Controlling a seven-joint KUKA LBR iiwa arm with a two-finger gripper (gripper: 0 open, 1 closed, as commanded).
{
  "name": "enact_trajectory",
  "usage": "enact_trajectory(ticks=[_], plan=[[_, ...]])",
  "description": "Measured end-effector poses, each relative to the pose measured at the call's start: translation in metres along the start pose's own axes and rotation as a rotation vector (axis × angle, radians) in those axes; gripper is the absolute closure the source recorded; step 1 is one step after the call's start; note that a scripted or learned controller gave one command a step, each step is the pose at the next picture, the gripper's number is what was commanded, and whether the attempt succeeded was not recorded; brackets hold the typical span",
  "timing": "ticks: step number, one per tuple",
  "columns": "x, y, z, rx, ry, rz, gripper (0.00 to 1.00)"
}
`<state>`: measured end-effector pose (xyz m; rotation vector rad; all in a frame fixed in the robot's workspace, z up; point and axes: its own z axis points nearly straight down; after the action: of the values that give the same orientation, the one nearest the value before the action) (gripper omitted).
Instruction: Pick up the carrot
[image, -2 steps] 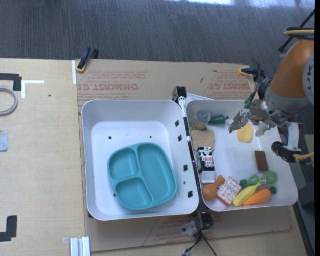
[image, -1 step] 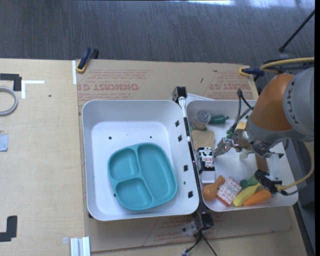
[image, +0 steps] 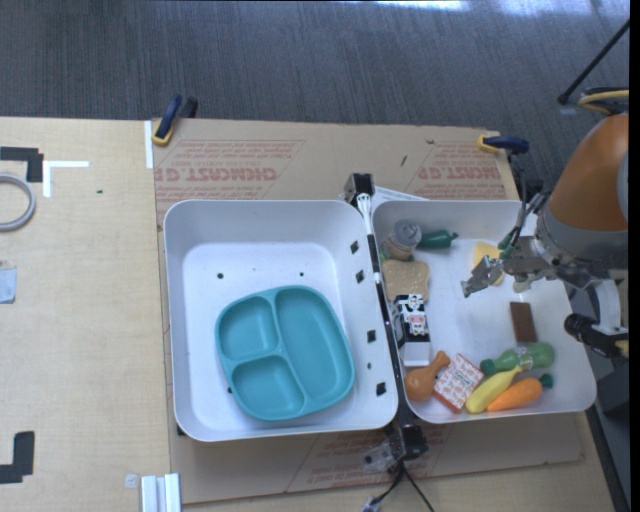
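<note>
The orange carrot (image: 517, 394) lies at the front right corner of the right bin (image: 566, 405), touching a yellow piece (image: 489, 391) on its left and with a green vegetable (image: 521, 357) just behind it. My gripper (image: 482, 276) hangs over the middle of the right bin, well behind the carrot and apart from it. It looks open, with nothing between its fingers. The grey arm with its orange band (image: 590, 170) reaches in from the right.
The right bin also holds a brown block (image: 522, 321), a red-and-white box (image: 458, 381), a drumstick (image: 425, 378), a small carton (image: 411, 318), a bread slice (image: 405, 274), a can (image: 404, 236) and a dark green piece (image: 437, 239). A teal divided plate (image: 285, 352) lies in the left bin (image: 200, 240).
</note>
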<state>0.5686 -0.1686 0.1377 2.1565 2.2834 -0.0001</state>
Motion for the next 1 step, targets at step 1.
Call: enact_trajectory(ticks=[1], plan=[[-0.0311, 0.0855, 0.0453, 0.001, 0.0, 0.033, 0.0]])
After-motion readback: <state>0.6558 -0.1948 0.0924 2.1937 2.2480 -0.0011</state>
